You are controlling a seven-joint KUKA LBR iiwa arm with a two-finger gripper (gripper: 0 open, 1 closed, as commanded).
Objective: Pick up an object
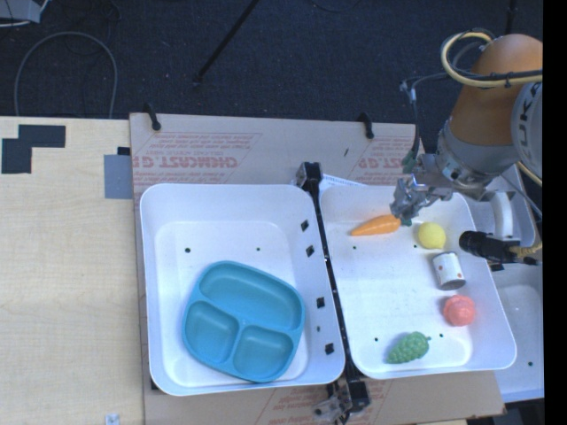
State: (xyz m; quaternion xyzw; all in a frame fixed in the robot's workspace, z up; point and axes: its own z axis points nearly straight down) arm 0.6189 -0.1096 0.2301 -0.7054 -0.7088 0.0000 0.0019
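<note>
Arm reaches in from the right over the right bin. Gripper is low at the bin's far side, right at the thick end of the carrot. Can't tell whether it has the carrot. Carrot lies flat on the bin floor, tip pointing left.

Also in the right bin: lemon just right of the carrot, small cylinder below it, pink ball nearer still, green bunch at the near edge.

Left bin holds a blue tray with three compartments, set toward the near side.

Both bins sit on a cardboard sheet with red print. Pale wood bench to the left, grey and dark patches on it. Dark carpet behind, cables across it.
</note>
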